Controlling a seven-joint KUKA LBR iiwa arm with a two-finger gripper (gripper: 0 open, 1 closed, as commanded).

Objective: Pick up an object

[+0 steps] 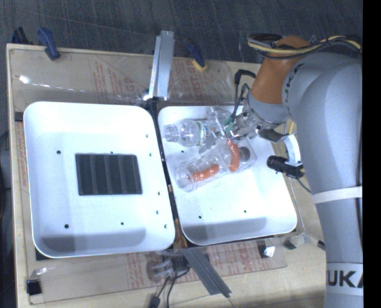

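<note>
Bottles lie in the right bin (pixel 241 226), in its far half, bunched together. One clear bottle (pixel 189 133) lies along the bin's far wall with its cap toward the divider between the two bins. A second clear bottle (pixel 206 169), with an orange label or contents showing through, lies just nearer the camera, its long axis running on a slant from the divider side up toward the arm's side. A crumple of clear plastic, possibly a third bottle, sits between them and the gripper; it is too transparent to make out.

The gripper (pixel 236 128) is low over the far right part of this cluster, at the upper end of the slanted bottle. Whether it is released or clenched cannot be told, since clear plastic and glare hide its tip. The bottles stretch away from it toward the divider.

The left bin (pixel 49 133) holds a dark ribbed rectangle (pixel 108 174), well apart from the arm.
</note>
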